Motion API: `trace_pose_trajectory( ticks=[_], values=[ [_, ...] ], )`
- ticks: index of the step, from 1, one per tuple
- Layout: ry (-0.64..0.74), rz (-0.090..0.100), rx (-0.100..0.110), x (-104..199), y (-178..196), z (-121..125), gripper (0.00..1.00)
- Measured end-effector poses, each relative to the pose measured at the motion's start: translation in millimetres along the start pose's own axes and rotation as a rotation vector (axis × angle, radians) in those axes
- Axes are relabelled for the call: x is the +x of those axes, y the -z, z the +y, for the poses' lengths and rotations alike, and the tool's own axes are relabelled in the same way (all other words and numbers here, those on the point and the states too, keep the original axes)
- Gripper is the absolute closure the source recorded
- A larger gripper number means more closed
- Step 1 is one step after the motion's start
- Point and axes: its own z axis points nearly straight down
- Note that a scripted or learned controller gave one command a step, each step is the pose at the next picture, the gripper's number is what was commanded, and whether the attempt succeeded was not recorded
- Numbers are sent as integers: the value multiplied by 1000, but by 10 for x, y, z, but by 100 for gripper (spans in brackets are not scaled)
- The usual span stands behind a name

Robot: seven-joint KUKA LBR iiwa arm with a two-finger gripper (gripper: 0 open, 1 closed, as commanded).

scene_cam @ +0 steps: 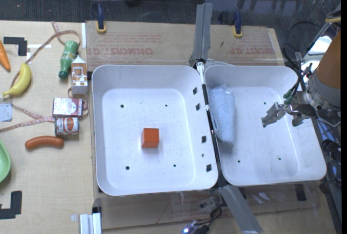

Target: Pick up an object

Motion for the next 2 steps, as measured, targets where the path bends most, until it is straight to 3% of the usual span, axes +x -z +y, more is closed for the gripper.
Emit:
trace_pose_trajectory(
  ticks=[1,2],
  values=[
    [-275,0,1,1146,-250,-61,0],
    [-289,-2,1,283,-397,448,0]
  ],
)
